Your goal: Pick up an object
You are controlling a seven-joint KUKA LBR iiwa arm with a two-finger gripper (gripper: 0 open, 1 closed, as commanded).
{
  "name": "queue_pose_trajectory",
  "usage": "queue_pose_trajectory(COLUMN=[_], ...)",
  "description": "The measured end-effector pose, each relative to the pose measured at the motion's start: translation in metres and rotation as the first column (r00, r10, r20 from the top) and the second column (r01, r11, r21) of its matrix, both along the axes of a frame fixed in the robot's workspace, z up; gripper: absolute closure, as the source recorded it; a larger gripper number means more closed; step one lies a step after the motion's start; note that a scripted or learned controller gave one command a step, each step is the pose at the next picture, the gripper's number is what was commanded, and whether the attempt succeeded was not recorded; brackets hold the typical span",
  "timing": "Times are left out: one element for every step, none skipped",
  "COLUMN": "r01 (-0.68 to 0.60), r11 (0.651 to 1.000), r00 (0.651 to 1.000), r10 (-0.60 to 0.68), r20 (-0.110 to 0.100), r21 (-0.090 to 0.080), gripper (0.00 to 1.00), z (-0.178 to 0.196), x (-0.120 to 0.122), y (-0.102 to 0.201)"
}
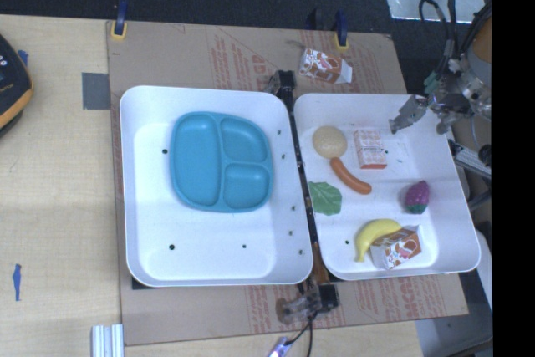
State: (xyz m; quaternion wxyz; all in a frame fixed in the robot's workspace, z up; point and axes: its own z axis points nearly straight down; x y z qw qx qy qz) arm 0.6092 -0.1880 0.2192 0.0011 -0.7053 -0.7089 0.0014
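Note:
The right bin (pixel 443 171) holds several toy foods: a beige round piece (pixel 329 140), a white and red packet (pixel 369 148), an orange sausage (pixel 349 175), a green leaf (pixel 325 198), a purple piece (pixel 416 196), a yellow banana (pixel 374 235) and a small carton (pixel 399 248). My gripper (pixel 424 119) hangs over the bin's far right corner, to the right of the packet. Its two fingers are spread, so it is open, and nothing is between them.
A blue divided plate (pixel 221 161) lies in the left bin (pixel 150 238). A loose red and white packet (pixel 324 65) sits on the cardboard behind the bins. A yellow and black device (pixel 10 88) is at the bench's left edge.

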Motion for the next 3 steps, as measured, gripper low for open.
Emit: queue_pose_trajectory(r01=[-0.002, -0.001, -0.003], r11=[1.0, 1.0, 1.0], r00=[1.0, 1.0, 1.0], r10=[0.002, 0.001, 0.003], r20=[-0.002, -0.001, -0.002], r21=[0.0, -0.001, -0.002], gripper=[0.0, 0.0, 1.0], z=[-0.062, -0.128, -0.117], x=[0.02, -0.023, -0.023], y=[0.06, 0.064, 0.063])
